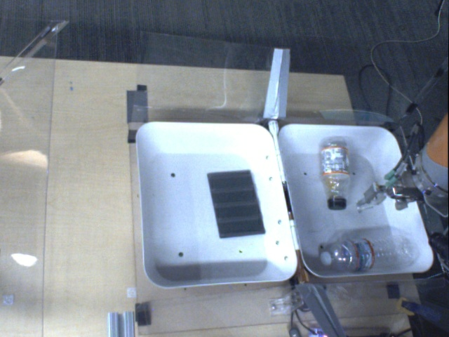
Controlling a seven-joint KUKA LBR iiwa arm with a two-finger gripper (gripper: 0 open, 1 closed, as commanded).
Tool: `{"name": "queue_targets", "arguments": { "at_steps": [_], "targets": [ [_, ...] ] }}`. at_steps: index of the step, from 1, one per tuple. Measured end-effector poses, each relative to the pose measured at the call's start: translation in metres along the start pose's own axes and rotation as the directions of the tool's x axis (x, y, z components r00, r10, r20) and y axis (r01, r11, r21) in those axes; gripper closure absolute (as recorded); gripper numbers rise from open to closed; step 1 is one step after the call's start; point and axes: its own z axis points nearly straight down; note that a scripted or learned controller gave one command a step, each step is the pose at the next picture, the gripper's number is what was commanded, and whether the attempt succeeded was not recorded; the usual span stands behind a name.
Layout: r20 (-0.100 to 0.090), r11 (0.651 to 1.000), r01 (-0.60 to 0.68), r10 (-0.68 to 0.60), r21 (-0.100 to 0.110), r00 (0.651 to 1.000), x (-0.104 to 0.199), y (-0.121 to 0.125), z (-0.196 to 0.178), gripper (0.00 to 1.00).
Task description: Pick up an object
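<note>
The pincer (372, 199) hangs low over the right bin (309, 146), empty, apparently narrow though blurred. Two bottles lie there: one (334, 174) just left of it, likely the target, another (365, 253) along the near wall. A dark pad (236, 203) lies in the left bin (161, 188).

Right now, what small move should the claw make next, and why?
Probably shift left toward the small bottle. The claw hovers just right of its dark cap, with nothing seen in it. The clear bottle lies farther off, near the right bin's front wall.
</note>
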Motion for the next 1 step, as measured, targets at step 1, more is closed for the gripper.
{"name": "queue_targets", "arguments": {
  "at_steps": [1],
  "targets": [
    [-0.001,0.980,-0.198,0.198,-0.001,0.980,0.0335,-0.0097,0.0444,0.00]
  ]
}}
